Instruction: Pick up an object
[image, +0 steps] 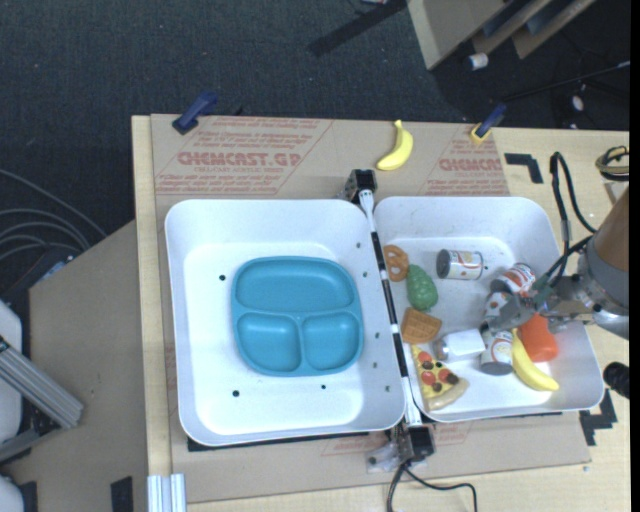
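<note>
You cannot tell the gripper's (512, 318) finger state from here, so centre it over one item, say the can (497, 352), before closing.

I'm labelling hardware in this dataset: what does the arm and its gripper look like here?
The arm enters at the right edge as a rounded grey body. Black cables loop along beside it. The gripper is a dark grey metal assembly reaching into the right bin; its finer details are too small to make out.
</note>
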